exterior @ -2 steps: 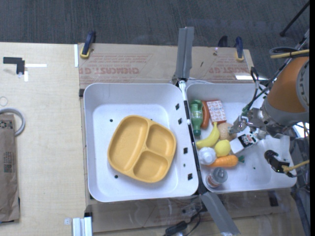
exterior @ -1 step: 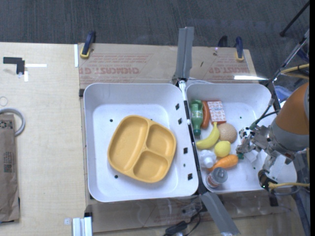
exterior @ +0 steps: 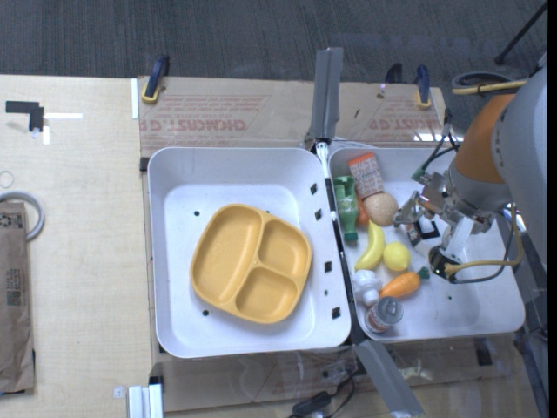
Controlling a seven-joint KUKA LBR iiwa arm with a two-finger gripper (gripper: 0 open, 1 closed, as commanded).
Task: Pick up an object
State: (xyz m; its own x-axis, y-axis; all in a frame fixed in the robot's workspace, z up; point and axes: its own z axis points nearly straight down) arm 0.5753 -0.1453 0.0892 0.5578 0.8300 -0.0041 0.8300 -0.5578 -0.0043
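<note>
Objects for picking lay crowded along the left side of the right bin (exterior: 487, 320): a green bottle (exterior: 347, 205), a red-labelled packet (exterior: 366, 173), a tan round potato-like item (exterior: 380, 207), a banana (exterior: 373, 246), a lemon (exterior: 397, 256), a carrot (exterior: 401, 285), a small white piece (exterior: 365, 279) and a can (exterior: 384, 313). In the camera view, the left bin (exterior: 165, 233) held a yellow divided tray (exterior: 251, 263), lying flat near its middle. The grey arm (exterior: 522, 138), reaching in from the right, had the gripper (exterior: 416, 219) low over the right bin, just beside the potato-like item and near the lemon. Whether its fingers were parted or closed could not be told from above, and nothing was visibly held between them. A clean pick would likely call for settling on one item standing slightly apart, such as the lemon or the carrot, centring over it and descending straight, since the neighbours touch or nearly touch and a slanted approach could nudge them.
</note>
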